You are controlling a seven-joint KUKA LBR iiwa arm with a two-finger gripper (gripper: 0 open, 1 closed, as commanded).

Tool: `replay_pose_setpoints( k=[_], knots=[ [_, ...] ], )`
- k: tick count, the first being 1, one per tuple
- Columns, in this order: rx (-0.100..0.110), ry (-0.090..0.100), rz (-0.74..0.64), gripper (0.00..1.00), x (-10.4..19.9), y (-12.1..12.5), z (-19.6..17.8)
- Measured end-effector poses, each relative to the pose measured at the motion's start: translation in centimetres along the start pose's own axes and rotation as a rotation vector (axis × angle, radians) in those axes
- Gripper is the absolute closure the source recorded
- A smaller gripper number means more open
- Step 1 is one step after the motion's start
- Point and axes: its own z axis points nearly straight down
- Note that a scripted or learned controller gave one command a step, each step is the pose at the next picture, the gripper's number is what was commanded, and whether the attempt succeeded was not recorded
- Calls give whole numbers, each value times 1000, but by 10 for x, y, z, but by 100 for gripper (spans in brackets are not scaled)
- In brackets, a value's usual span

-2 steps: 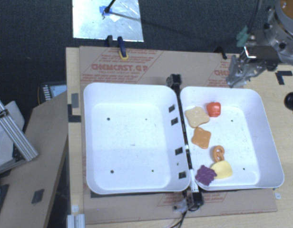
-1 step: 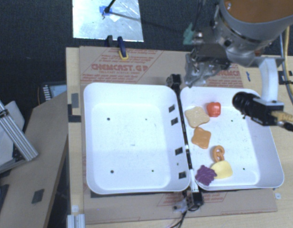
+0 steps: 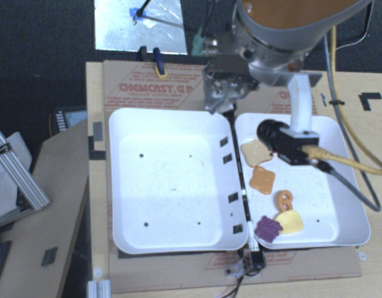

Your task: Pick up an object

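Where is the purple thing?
The small purple bumpy toy lies in the right white bin, at its front left corner, touching the pale yellow piece.

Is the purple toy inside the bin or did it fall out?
Inside. The purple toy lies on the floor of the right bin, in its near left corner beside a yellow piece, within the rim.

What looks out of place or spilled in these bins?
Nothing stands out. The toast, waffle, pretzel, yellow piece and grapes lie inside the right bin, none spilled.
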Motion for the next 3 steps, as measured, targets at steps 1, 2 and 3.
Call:
replay_pose_setpoints(
  k=[1,2,3],
  knots=[
    [0,-2,4,100,35,38,17],
    [-8,-2,13,100,21,166,16],
    [1,-1,4,100,34,106,-1]
  ],
)
